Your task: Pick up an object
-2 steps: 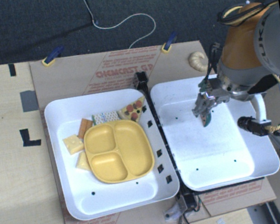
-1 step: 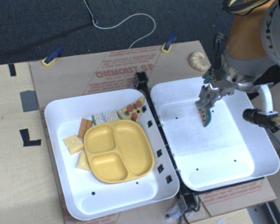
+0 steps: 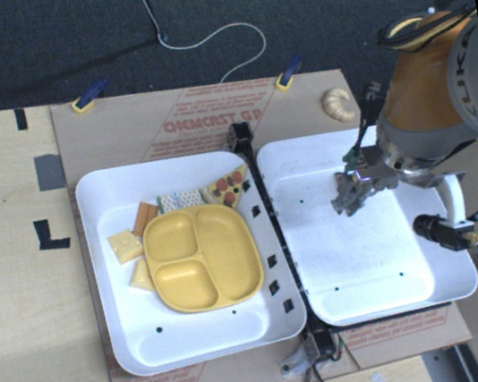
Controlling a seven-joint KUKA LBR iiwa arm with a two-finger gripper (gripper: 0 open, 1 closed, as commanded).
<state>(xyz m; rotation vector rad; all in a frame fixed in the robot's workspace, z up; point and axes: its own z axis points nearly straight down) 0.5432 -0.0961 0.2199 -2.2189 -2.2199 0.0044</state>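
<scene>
Left bin [image 3: 109,253]: a shallow white tray on the bench [image 3: 20,295] that holds all the loose things. A yellow divided plate [image 3: 203,257] with three compartments lies flat near the middle, open side up, glossy and smooth with rounded corners. Tucked under or against its left edge are two pale yellow flat pieces [image 3: 126,246] and an orange-brown block [image 3: 144,216]; along its upper edge lie a small patterned piece [image 3: 179,201] and a multicoloured piece [image 3: 229,184], the last close to the wall between the bins.

Right bin [image 3: 363,283]: the pincer [image 3: 349,194] hangs over its upper middle, above bare white floor, well apart from every object. Nothing sits between its tips; whether they are spread or pressed together cannot be told at this size.

Step in hand, as judged: reaching for a target. A sound pick probably calls for travel left across the wall between the bins, then a descent onto a small piece with free sides. The plate is wide and thin, so its rim is likely the only grip, and it may slip. The pieces half under the plate risk jamming.

Outside the bins, a beige lump [image 3: 340,103] rests on the cardboard.
</scene>
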